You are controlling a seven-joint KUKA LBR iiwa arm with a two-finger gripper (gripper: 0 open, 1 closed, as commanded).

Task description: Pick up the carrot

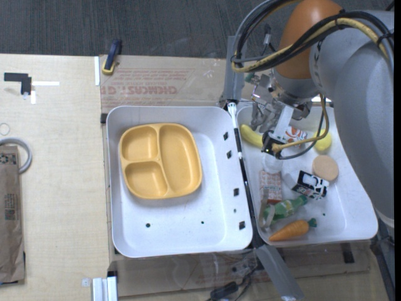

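- The grey robot arm with an orange band reaches in from 3 o'clock and hangs over the far half of the right-hand bin.
- The pale wooden desk carries both bins. A brown cardboard sheet with red print lies at 12 o'clock of the left bin.
- The shallow white left bin holds one thing, a yellow plastic plate with three compartments. The plate sits toward the bin's 10 o'clock.
- The shallow white right bin touches the left bin along its 9 o'clock wall.
- The end effector is at the right bin's 11 o'clock, over a yellow banana. I cannot tell whether it is spread or pressed together, and nothing shows pinched in it.
- A green crumpled packet lies at 7 o'clock in the right bin.
- The orange carrot lies on the right bin's floor at 6 o'clock, near the front wall. It is just beside the green packet and well apart from the end effector.
- A round tan disc rests at the bin's centre, with a small black-and-white box touching it at 7 o'clock.
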